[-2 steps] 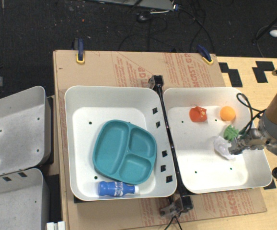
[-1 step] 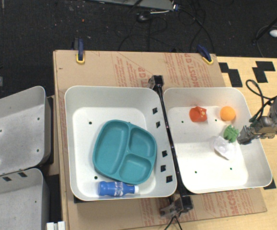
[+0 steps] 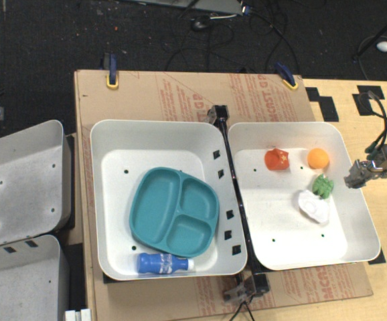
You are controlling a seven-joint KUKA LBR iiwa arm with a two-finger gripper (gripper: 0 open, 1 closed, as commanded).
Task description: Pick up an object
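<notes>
Brown cardboard (image 3: 260, 95) under the bins bears red, unreadable print.

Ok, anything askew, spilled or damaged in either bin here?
Nothing spilled or damaged. The blue bottle lies on its side against the left bin's near wall, below the teal divided plate.

2 white bins (image 3: 113, 139), cardboard base (image 3: 160, 92)

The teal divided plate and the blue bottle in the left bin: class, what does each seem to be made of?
The teal divided plate looks like moulded plastic with a smooth, matte finish: uniform colour, rounded compartment ridges. The blue bottle also seems to be plastic, slightly glossy, with a white cap end and faint highlights; its label cannot be read.
</notes>
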